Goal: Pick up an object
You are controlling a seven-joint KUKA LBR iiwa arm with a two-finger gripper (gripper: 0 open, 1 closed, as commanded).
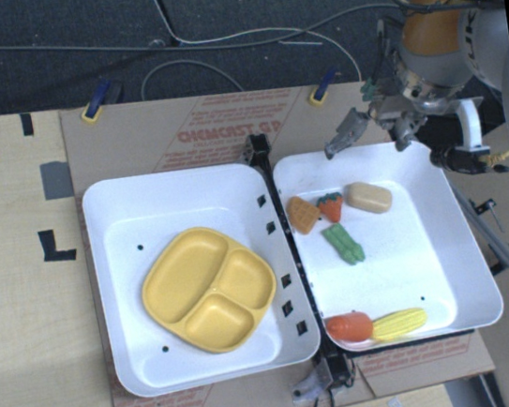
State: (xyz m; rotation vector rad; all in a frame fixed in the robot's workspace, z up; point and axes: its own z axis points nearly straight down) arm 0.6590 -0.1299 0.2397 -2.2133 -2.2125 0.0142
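Camera view: wood table [24, 308], cardboard sheet [214, 123], two white bins.
Tool [372, 133] upper right, released; green toy [344, 243] small, knobbly, center-right.

A yellow divided plate [210, 290] lies tilted in the left white bin [117, 266], near the middle of the frame. Both bins sit on a cardboard sheet [215, 128] with red print, held along its upper edge by two blue-and-yellow clamps [98, 102] (one toward each corner). Black cables [210, 34] cross the dark upper frame.
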